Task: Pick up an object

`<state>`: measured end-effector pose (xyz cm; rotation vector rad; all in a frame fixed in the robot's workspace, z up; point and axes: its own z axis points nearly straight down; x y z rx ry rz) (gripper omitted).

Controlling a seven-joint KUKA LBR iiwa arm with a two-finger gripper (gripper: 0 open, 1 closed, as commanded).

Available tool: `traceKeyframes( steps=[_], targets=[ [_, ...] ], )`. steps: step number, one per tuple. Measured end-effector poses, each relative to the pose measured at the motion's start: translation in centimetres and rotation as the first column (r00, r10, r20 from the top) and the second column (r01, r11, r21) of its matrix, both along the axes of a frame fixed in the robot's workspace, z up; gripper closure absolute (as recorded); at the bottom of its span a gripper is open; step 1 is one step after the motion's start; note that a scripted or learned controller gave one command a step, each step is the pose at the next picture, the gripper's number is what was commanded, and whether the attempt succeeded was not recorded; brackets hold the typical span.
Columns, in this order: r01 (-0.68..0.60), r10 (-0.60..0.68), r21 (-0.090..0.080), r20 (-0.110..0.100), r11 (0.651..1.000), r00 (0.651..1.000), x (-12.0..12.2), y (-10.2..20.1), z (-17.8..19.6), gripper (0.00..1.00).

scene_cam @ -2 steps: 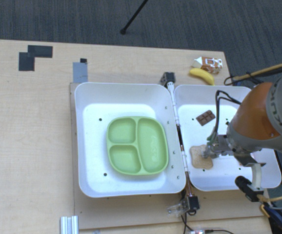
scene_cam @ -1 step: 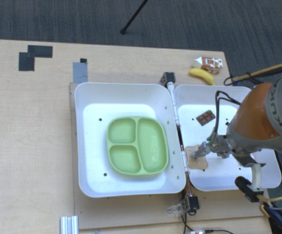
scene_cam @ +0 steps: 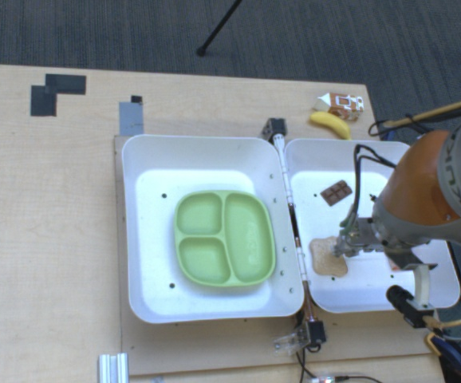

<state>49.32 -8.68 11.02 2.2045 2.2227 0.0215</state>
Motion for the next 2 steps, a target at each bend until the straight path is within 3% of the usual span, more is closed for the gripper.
traceKeyframes(
  steps=[1,2],
  targets=[
    [0.001,-0.001,0.000,0.000,1.000,1.000,0.0,0.0,0.0,0.00],
    [-0.004,0.004,0.000,0.003,1.000,1.000,0.1,0.1,1.0,1.00]
  ],
)
